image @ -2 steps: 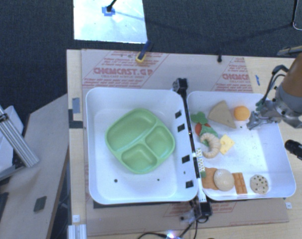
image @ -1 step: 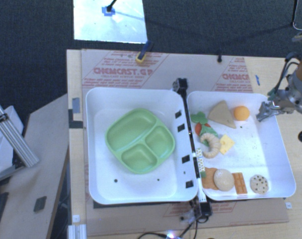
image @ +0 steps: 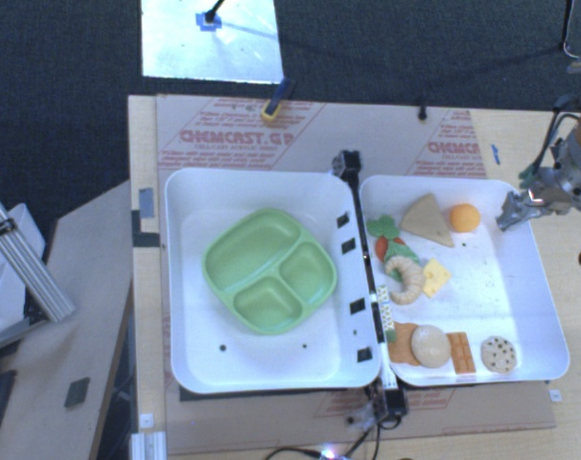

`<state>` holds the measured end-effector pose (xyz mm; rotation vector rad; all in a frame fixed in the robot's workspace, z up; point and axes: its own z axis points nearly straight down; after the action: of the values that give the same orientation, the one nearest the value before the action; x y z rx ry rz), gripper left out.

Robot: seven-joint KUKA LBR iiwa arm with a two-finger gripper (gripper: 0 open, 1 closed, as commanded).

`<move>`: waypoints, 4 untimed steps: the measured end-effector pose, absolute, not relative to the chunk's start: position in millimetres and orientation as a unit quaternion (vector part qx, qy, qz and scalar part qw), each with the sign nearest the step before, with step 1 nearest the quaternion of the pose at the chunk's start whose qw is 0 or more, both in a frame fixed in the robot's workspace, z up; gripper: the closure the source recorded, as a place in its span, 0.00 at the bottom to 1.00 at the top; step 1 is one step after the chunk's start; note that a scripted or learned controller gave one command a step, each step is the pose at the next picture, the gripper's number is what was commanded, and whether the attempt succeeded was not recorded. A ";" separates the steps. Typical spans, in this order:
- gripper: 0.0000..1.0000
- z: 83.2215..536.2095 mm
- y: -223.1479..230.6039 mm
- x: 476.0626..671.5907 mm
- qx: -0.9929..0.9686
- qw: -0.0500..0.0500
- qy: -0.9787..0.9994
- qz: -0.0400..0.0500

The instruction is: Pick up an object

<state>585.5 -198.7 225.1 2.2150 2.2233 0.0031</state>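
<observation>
The right bin (image: 535, 286) holds several toy foods: a tan wedge (image: 428, 218), an orange ball (image: 464, 218), a shrimp (image: 405, 279), a yellow piece (image: 434, 278), a red and green vegetable (image: 390, 241), a round bun (image: 429, 345), an orange cracker (image: 460, 351) and a chocolate chip cookie (image: 499, 355). My gripper (image: 517, 209) hangs at the far right edge of this bin, right of the orange ball and apart from it. Nothing shows between its fingers.
The left bin (image: 190, 209) carries a green divided plate (image: 269, 270). A black hinge strip (image: 360, 257) runs between the two bins. A cardboard sheet (image: 233, 132) lies under the bins, with a grey panel (image: 212, 27) behind it.
</observation>
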 end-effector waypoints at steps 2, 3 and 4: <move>1.00 227.6 -82.6 586.6 0.704 0.000 0.710 0.001; 1.00 216.2 -26.9 584.7 0.704 0.000 0.710 0.001; 1.00 216.4 -0.9 580.7 0.705 0.000 0.709 0.000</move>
<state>580.7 -0.9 216.4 2.2143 2.2287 0.0012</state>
